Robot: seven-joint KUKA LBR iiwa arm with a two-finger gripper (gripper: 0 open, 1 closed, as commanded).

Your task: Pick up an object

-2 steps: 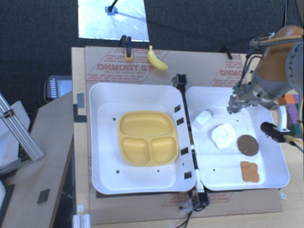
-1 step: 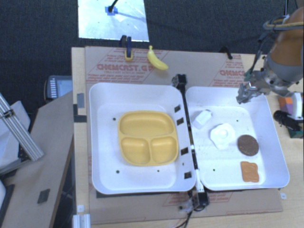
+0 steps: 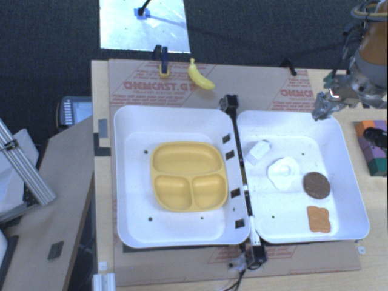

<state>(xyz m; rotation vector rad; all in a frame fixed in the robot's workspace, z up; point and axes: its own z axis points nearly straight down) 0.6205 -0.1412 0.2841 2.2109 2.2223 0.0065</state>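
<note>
bench was a cardboard-topped board (image 3: 254, 80) on dark carpet (image 3: 48, 35). gripper (image 3: 323, 106) hung over the right bin's (image 3: 348, 162) far corner, couldn't tell its state. brown disc (image 3: 316, 185), tan piece (image 3: 319, 219) inside; yellow tray (image 3: 185, 176) in left bin (image 3: 130, 138).

Right bin (image 3: 339, 156) near corner seems open; brown disc (image 3: 316, 185) flanks it

A dark blue-grey carpeted floor (image 3: 273, 17) is lying behind the bench, with a shiny square metal sheet (image 3: 143, 17) resting on it and catching the light. A light wooden bench top (image 3: 73, 162) is carrying a printed brown cardboard sheet (image 3: 254, 83), and a silver aluminium rail (image 3: 24, 168) is slanting across the left edge.
</note>
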